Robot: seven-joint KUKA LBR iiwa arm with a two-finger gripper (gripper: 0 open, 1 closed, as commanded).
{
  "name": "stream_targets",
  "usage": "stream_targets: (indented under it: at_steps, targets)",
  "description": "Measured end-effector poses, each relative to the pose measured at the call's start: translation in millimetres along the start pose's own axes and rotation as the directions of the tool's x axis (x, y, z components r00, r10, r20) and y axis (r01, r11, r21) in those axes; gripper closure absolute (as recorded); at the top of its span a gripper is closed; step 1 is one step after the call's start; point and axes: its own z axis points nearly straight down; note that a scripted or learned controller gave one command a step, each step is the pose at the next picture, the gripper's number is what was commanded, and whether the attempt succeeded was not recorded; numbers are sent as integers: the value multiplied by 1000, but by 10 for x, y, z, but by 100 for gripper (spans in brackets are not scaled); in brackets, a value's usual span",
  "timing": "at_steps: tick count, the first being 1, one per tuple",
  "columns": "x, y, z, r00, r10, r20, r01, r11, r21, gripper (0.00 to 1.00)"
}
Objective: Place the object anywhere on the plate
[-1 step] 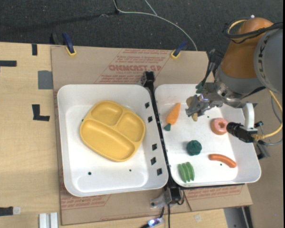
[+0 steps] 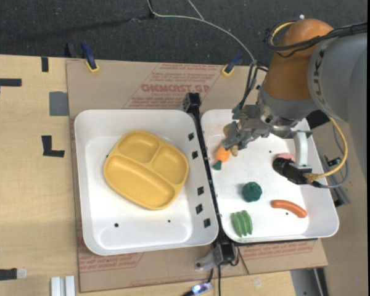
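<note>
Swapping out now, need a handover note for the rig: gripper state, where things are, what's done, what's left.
Gripper: low in the right white bin, at the small orange carrot-shaped toy; grasp unconfirmed.
Yellow three-compartment plastic plate: left white bin, nothing on it.
Also in the right bin: dark green broccoli-like toy, orange-red sausage-shaped toy, light green ridged toy.
Done: nothing placed.
Left: secure one object, carry it left, set it on the plate.

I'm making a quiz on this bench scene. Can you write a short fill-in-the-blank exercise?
1. The yellow plate lies in the ____ bin.
2. The dark green ball lies in the ____ bin.
3. The hand hovers just above the small ____ carrot.
4. The plate has ____ compartments.

Missing words: left; right; orange; three
</note>
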Motion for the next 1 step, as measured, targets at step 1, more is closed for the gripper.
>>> stream_targets:
  at_steps: [1]
  targets:
    - [603,39,9,1000,0,1,0,1000,1,100]
